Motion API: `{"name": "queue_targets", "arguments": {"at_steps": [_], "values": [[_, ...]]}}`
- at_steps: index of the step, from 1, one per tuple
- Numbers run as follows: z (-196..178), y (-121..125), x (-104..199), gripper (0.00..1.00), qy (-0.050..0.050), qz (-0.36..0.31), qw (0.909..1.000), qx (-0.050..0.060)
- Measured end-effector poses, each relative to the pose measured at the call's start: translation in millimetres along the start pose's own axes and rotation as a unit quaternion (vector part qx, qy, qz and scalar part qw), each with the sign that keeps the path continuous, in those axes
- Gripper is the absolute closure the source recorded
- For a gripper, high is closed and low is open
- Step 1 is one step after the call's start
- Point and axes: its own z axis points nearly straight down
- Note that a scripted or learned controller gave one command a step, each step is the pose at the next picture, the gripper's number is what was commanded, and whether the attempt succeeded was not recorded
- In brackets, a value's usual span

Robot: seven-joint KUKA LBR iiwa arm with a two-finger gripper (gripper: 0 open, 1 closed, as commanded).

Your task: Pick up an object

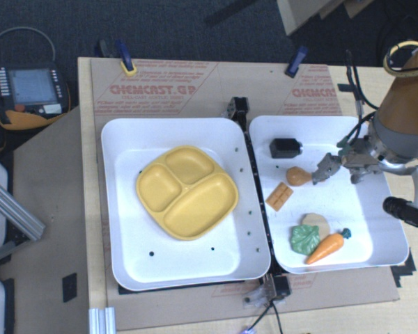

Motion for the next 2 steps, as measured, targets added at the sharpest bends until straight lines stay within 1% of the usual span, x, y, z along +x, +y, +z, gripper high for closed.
{"name": "queue_targets", "arguments": {"at_steps": [1, 2], "values": [[-6, 3, 0, 0.00, -0.001, -0.002, 1.0000, -0.006], [38, 8, 0, 0.00, 0.000, -0.001, 1.0000, -0.004]]}}
